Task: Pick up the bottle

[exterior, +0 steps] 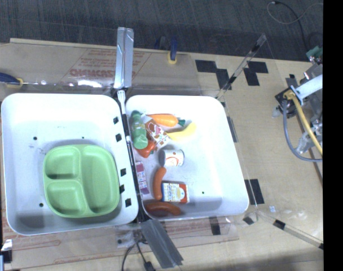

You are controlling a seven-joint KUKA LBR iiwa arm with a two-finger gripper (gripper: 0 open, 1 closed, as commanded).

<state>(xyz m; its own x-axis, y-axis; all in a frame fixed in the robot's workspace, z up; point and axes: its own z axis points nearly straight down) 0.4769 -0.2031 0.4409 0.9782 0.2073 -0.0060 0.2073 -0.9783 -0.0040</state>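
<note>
The bottle (139,131) is small, green and translucent. It lies lengthwise against the left wall of the right bin (216,151), its cap end pointing to the back. A red-and-white packet (156,133) touches its right side, and an orange-red piece (146,149) sits at its near end. Nothing covers the bottle from above.
Also in the right bin are a carrot (163,119), a banana (183,130), a small can (172,158), a sausage (158,180), a red-labelled carton (174,192) and a dark red item (163,209). The left bin (25,123) holds a green divided plate (81,179). Cables and hardware (304,114) sit at the bench's right edge.
</note>
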